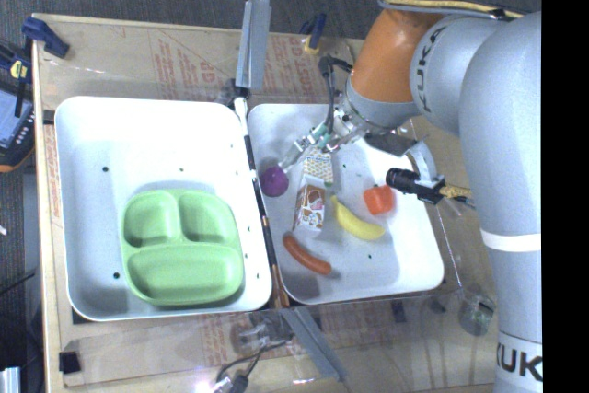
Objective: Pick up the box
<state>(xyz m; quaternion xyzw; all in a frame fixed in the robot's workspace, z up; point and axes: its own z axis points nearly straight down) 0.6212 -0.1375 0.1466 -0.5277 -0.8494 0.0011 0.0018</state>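
Note:
The box (311, 208), a small carton with a brown and white print, lies in the right bin (414, 267) near its left wall, long side running up and down the view. A pale checkered piece (318, 168) sits at its upper end; whether it belongs to the box is unclear. My gripper (313, 144) hangs low over the bin just above that upper end, reaching down-left from the orange wrist band (391, 60). Whether it touches the box is not visible.
Around the box lie a purple ball (273, 179) to its left, a yellow banana (359, 223) and a red-orange item (378, 200) to its right, and a sausage (306, 255) below it. The left bin (83, 133) holds a green divided tray (182, 247).

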